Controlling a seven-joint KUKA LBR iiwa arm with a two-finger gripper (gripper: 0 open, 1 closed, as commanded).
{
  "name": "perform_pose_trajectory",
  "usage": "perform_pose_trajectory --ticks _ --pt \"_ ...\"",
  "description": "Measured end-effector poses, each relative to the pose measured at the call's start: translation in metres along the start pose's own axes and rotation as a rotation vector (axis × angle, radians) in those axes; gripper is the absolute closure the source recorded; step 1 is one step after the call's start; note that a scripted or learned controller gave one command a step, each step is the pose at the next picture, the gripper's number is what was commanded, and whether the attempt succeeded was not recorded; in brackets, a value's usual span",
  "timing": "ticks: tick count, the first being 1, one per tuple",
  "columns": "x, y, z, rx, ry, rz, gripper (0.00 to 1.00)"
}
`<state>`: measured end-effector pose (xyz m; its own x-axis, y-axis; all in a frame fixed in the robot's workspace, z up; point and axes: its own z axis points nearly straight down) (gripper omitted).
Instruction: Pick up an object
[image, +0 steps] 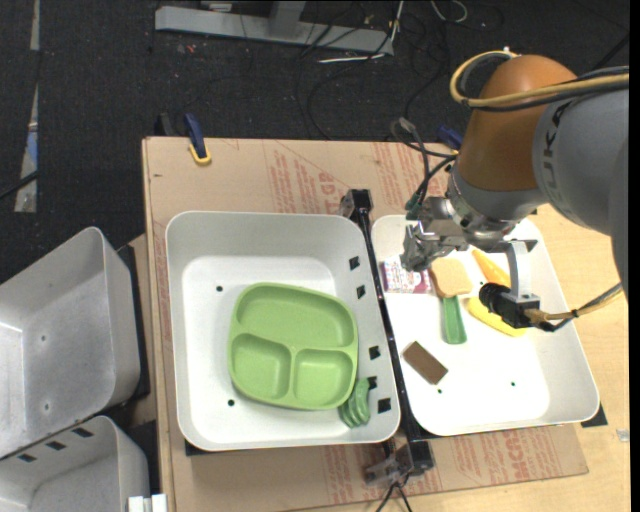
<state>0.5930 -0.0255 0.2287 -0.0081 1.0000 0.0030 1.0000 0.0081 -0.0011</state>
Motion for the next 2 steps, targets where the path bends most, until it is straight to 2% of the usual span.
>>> perform_pose_trajectory --ticks 1,2 --pt "0.049 -0.027 0.01 0.002 -0.001 0.001 1.0" --pt "0.096 -0.039 0.006 0.001 -0.001 0.0 1.0"
